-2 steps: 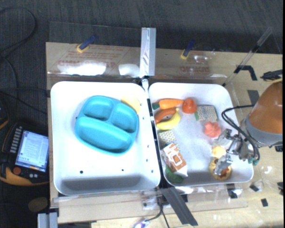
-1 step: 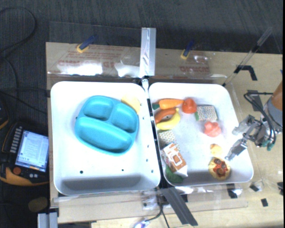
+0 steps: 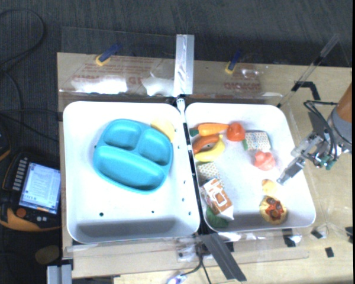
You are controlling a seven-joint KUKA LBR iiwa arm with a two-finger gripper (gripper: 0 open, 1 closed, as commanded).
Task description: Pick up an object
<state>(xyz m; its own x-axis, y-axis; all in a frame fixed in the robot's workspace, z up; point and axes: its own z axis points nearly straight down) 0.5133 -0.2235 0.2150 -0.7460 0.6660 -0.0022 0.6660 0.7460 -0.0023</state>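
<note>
The right bin (image 3: 287, 120) holds several toy foods: an orange carrot (image 3: 212, 128), a red tomato (image 3: 235, 131), a yellow banana (image 3: 208, 149), a patterned packet (image 3: 256, 139), a pink piece (image 3: 263, 158), a small yellow piece (image 3: 268, 186), a brown and red pastry (image 3: 273, 209) and a small carton (image 3: 218, 197). My gripper (image 3: 290, 170) reaches in over the bin's right side. Its tip sits just up and right of the small yellow piece and right of the pink piece. Nothing visibly hangs from it.
The left bin (image 3: 77, 218) carries a blue divided plate (image 3: 133, 154) with a yellow item (image 3: 163, 128) at its far right corner. A metal divider (image 3: 184, 64) stands behind the bins. A handheld pendant (image 3: 38, 188) lies off the bench at left.
</note>
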